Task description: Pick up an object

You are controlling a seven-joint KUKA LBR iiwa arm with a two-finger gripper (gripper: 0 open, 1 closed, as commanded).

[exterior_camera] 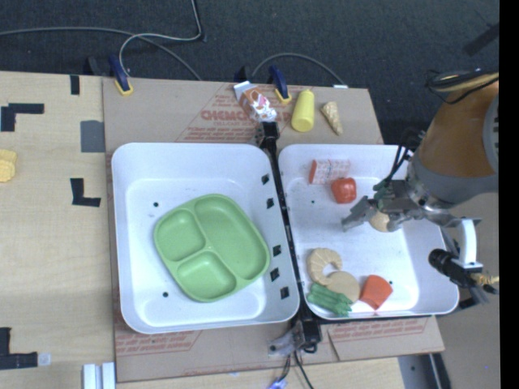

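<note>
Tan lump between hand [375, 215] fingers.

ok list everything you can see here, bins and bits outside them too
white bins: 2, white, side by side on the bench
divided plate: 1, green, left bin
red toy: 1, red, right bin, upper part
packet: 1, red and white, right bin, above the red toy
tan pieces: 2, tan, right bin, near front
green beans: 1, green, right bin, front edge
orange piece: 1, orange-red, right bin, front
yellow bottle: 1, yellow, behind the bins
cone: 1, tan, beside the yellow bottle
small carton: 1, white and red, behind the bins
gripper: 1, grey, over the right bin
</note>
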